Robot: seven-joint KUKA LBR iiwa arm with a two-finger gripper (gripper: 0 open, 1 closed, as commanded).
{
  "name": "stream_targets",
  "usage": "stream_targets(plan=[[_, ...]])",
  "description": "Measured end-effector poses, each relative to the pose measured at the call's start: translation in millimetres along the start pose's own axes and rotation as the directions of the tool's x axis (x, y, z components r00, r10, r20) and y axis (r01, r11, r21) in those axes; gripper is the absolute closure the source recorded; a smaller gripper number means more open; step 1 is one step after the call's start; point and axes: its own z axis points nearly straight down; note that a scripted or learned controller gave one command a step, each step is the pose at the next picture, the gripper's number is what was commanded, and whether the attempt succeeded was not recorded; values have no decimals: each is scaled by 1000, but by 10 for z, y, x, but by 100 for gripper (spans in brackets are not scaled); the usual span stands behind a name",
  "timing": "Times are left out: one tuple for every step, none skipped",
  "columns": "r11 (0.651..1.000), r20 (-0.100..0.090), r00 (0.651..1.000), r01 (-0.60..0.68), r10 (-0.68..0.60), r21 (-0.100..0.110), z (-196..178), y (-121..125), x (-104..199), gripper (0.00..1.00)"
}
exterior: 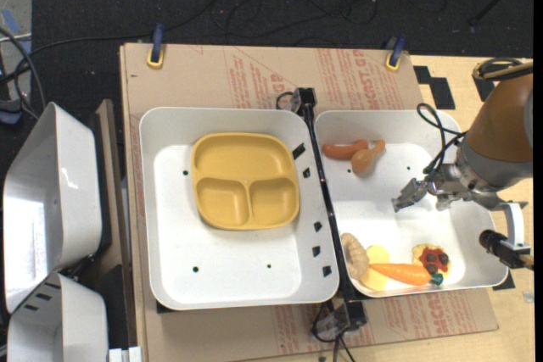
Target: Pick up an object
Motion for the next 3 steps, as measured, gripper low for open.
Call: stream_targets(plan=[[1000, 2, 1000, 0, 0, -6, -130, 17, -1, 100], [1000, 4, 1000, -1, 1, -10, -647, 31, -110, 100], [1000, 4, 1000, 4, -4, -11, -1087, 87, -134, 100]])
